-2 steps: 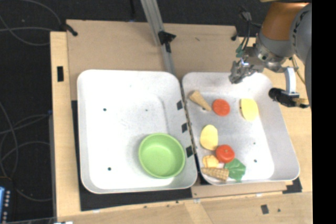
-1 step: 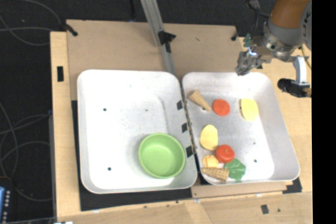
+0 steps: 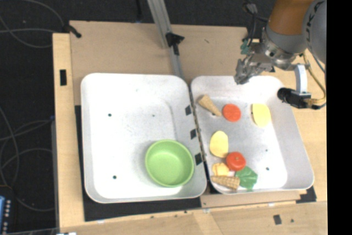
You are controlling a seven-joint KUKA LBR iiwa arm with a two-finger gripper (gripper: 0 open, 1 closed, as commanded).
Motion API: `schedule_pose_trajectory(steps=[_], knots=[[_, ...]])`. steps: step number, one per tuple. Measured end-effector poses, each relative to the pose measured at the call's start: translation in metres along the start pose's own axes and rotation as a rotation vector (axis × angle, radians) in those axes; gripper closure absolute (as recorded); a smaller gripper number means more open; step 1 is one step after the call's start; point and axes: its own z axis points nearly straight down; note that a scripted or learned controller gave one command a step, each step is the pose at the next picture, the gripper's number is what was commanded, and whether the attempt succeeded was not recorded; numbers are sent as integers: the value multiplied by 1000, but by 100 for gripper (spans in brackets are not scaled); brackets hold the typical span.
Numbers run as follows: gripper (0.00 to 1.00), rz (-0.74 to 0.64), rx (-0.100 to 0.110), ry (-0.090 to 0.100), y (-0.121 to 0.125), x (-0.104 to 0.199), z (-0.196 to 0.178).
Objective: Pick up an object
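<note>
**Above far edge of right bin: gripper over bare floor**

Over the far rim of the right bin point(image 3: 291, 135), gripper point(image 3: 243, 75) hanging at the end of the grey arm with orange band point(image 3: 294, 5), reaching in from the right. Fingers too dark and small to read; cannot tell whether spread or pressed together. Nothing seen between them.

In the right bin, toward the middle: cone-shaped piece point(image 3: 209, 105) by the left wall, red round piece point(image 3: 231, 113) just right of it, pale yellow piece point(image 3: 260, 115) farther right. Nearer: yellow piece point(image 3: 219, 143), tomato-like red piece point(image 3: 236, 160), green leafy piece point(image 3: 247, 178), waffle-textured piece point(image 3: 226, 181) clustered at near left corner.

In the left bin point(image 3: 121, 107), green bowl point(image 3: 169, 163) upright near the near right corner.
</note>
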Motion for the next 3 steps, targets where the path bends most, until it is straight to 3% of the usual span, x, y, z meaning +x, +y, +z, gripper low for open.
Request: schedule_pose_trajectory(steps=[3], knots=[[100, 0, 1, 0, -84, 124, -2]])
